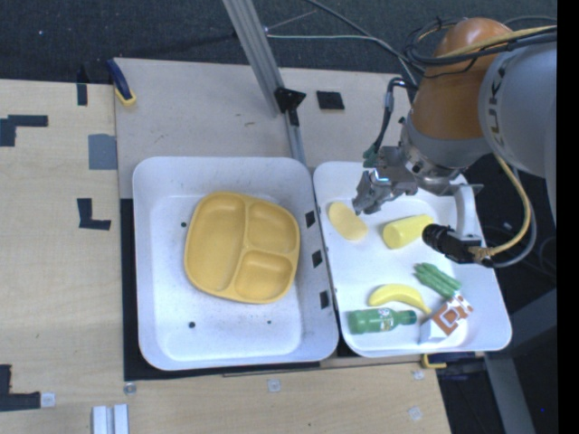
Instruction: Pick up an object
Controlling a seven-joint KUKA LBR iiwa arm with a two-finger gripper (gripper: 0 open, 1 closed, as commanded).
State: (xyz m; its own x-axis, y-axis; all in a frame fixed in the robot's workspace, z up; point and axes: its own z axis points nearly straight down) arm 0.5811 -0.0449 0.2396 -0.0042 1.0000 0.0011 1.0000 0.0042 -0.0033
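My gripper (369, 199) hangs low over the far left part of the right shallow white bin (357, 269). Its tip is dark and small against the bin floor, so I cannot tell whether it is spread or pressed together, nor whether it touches anything. My grey arm with the orange band (461, 70) covers that bin's far right corner. Count in the right bin: six things, one of each. Pale yellow oval lump (346, 221), just beside the gripper tip, lying on the bin floor, not held. Stubby yellow cylinder (405, 231), on its side, near the lump's right and apart from it. Green pod-shaped piece (437, 278), lying slantwise. Curved yellow banana (398, 295), just beyond a green bottle with a white label (380, 319) on its side; whether the two touch is hard to make out. Small orange-and-white box (450, 316) at the near right, print unreadable. Left shallow white bin (163, 333): one thing, a yellow plastic divided plate (242, 247) with three compartments, lying flat. Two bins in all, side by side on the bench (54, 269).
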